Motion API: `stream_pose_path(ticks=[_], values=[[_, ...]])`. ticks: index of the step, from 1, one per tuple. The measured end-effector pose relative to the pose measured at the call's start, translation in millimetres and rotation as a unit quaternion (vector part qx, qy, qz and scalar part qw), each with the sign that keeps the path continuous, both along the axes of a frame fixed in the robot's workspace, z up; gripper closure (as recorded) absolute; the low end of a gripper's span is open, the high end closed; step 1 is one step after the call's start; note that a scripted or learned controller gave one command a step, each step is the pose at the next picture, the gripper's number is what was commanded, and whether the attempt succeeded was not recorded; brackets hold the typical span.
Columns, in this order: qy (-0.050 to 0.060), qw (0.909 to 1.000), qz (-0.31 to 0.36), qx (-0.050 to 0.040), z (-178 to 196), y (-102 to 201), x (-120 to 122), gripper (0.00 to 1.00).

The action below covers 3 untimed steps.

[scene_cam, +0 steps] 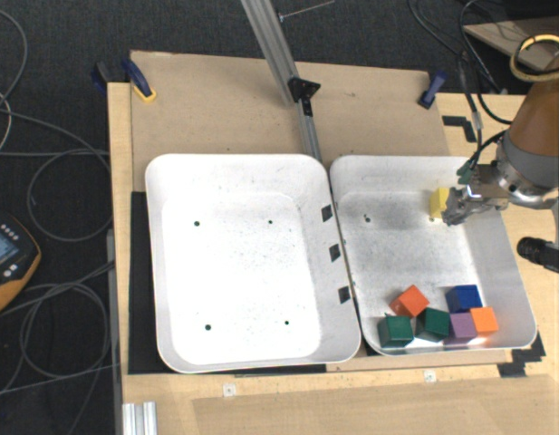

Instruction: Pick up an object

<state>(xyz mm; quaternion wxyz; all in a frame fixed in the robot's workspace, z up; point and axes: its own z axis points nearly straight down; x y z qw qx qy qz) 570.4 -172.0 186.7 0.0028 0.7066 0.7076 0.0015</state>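
Note:
My gripper hangs low over the upper right part of the right bin, reaching in from the right edge. A small yellow block sits right against the gripper's left side; whether it is held is unclear. Along the bin's front edge lies a cluster of blocks: an orange one, a dark green one, another green one, a blue one, a purple one and a second orange one.
The left bin lies beside the right one, with a shared wall between them. A slanted metal post rises behind the bins. Cables and a handheld device lie on the floor to the left.

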Motion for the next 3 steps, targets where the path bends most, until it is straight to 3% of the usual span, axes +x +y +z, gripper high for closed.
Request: stream_pose_path(ticks=[1,2,3], values=[[-0.002,1.0,0.0,-0.0005,65,3,3,1.0],[0.001,1.0,0.0,0.0002,84,3,4,1.0],[0.003,1.0,0.002,0.0022,84,53,5,1.0]])
